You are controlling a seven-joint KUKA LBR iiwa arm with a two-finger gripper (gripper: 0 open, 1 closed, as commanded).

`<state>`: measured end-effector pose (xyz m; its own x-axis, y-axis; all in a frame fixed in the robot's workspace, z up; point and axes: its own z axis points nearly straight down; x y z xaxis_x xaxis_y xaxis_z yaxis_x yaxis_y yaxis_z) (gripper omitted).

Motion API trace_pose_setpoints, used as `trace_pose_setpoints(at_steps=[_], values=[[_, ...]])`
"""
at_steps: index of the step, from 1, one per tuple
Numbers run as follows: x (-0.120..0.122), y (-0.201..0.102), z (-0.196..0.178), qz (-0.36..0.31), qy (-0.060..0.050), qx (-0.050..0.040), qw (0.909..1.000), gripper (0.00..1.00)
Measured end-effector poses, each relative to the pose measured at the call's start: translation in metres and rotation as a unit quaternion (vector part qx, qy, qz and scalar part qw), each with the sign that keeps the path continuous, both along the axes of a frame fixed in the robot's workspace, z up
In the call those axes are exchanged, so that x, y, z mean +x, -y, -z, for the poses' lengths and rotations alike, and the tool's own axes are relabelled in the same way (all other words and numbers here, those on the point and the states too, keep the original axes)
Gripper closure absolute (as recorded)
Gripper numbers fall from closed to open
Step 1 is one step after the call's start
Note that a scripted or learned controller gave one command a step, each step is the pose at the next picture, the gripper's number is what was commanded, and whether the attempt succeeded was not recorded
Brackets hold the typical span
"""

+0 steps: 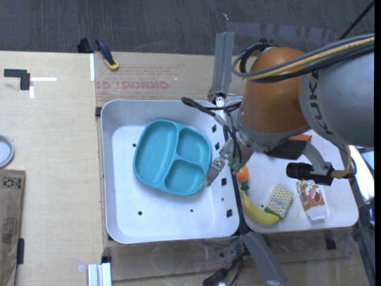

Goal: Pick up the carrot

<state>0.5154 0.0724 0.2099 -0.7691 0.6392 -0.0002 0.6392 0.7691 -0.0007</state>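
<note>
The carrot (241,173) is a small orange piece with a green end, lying at the left edge of the right bin (333,219), just beside the divider. The arm's orange-banded wrist (274,94) hangs over it and hides most of it. My gripper (215,168) reaches down-left from the wrist to the rims between the two bins. It sits just left of the carrot and next to the right rim of the blue plate (171,157). I see nothing held in it.
The blue three-part plate lies in the left bin (119,177). In the right bin a banana (257,213), a yellow snack packet (278,200) and a white-and-orange packet (312,199) lie near the front. An orange object (299,138) peeks out behind the arm.
</note>
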Motion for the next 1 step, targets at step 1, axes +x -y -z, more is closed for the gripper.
trace_pose_setpoints(at_steps=[1], values=[[-0.0086,-0.0277,0.1175,-0.057,0.001,0.0011,0.9984,0.0]])
